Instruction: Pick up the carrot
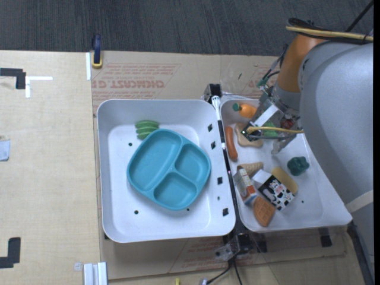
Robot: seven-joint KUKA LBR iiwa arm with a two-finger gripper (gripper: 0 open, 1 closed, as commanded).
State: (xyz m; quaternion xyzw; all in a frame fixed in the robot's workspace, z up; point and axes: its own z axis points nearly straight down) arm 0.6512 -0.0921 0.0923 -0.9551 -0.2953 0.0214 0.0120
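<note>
Orange carrot point(246, 110), blue plate point(155, 157)

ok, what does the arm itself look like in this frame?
One bulky arm with smooth, rounded grey links. An orange band rings it just above the wrist. Thin dark wires run along the wrist below that band.

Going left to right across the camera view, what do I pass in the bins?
blue divided plate → carrot → dark green toy
</note>
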